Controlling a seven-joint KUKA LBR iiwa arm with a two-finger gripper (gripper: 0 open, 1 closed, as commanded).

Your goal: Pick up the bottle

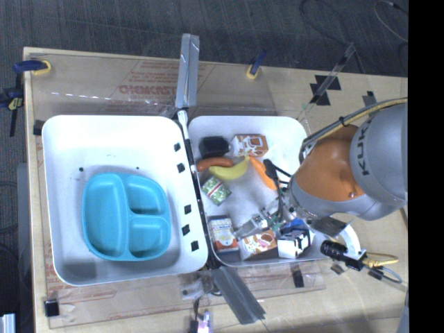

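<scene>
Camera view has my arm low over the right bin's lower-right clutter. Whether I clasp anything, I cannot tell. I should centre on the bottle, clear of the cartons.

2 white bins, 1 blue tray, 1 banana, 1 carrot, 3 small cartons.

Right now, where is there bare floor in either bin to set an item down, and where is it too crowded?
Left bin: bare white floor runs along the far wall and left side, around the blue divided tray. Right bin: only a small patch in the middle, between the banana and the cartons near the front wall. The arm crowds its right side.
</scene>
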